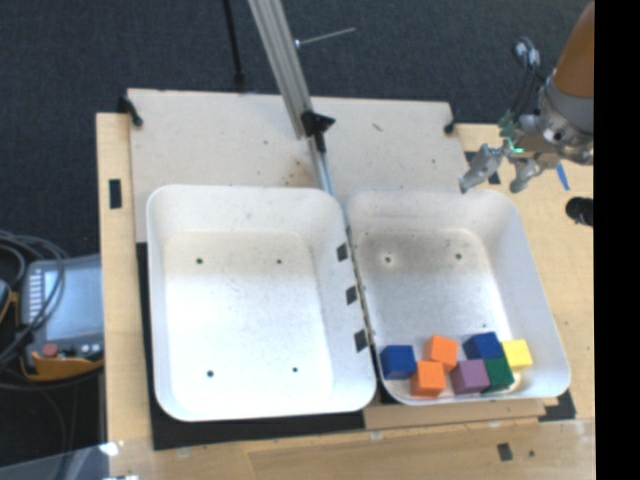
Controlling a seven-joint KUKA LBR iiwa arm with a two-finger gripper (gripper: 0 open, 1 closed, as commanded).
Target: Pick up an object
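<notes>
Several small blocks lie bunched in the near right corner of the right bin [520,258]: a blue block [398,360], two orange blocks [443,348] [429,377], a purple block [469,376], a green block [499,373], a dark blue block [484,346] and a yellow block [517,353]. My gripper [498,173] hangs above the far right corner of the right bin, well away from the blocks. Its two fingers stand apart and open, with nothing between them.
The left bin [160,268] sits beside the right one, their rims meeting at the middle. A slanted metal rail [280,53] rises from behind the bins. A grey device with cables [55,308] rests off the bench at the left.
</notes>
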